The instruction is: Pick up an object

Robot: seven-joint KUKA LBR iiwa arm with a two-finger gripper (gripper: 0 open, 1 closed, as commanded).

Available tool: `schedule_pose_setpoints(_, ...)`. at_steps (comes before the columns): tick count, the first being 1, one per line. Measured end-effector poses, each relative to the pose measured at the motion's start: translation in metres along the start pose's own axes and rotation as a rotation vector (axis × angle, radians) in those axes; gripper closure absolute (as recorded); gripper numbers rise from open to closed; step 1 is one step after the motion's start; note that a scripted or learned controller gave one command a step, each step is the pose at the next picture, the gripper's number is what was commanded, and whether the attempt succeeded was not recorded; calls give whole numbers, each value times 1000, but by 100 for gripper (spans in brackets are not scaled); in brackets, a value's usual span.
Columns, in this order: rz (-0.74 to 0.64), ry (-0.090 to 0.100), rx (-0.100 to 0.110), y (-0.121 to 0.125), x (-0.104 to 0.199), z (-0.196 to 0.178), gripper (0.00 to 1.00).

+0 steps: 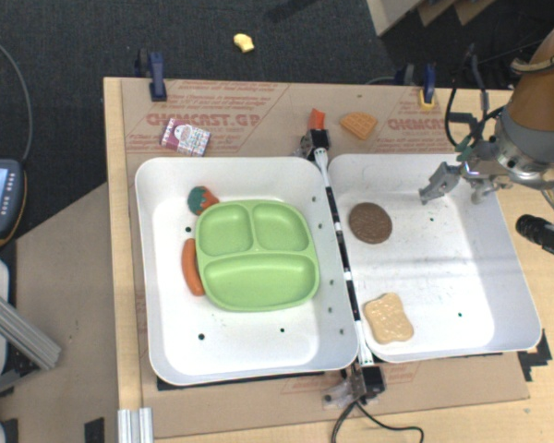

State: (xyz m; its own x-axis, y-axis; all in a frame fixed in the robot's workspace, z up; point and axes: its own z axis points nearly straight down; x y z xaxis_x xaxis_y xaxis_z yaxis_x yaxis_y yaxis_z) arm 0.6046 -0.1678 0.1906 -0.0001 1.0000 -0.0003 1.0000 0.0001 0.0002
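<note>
My gripper hovers over the far right part of the right bin, its grey fingers spread open with nothing between them. A round brown cookie lies in the right bin's left part, to the left of the gripper. A tan cracker-like piece rests near that bin's front left corner. In the left bin sits a green divided plate, with an orange carrot-like piece along its left side and a small green and orange item at its far left corner.
On the cardboard behind the bins lie a small pink packet, a tan cracker and an orange-black clip. Blue clamps hold the board's far edge. A yellow bit lies on the dark floor.
</note>
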Motion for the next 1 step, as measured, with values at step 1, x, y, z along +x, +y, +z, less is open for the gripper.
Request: schedule_pose_setpoints(1, -6, 4, 7, 18, 59, 69, 0)
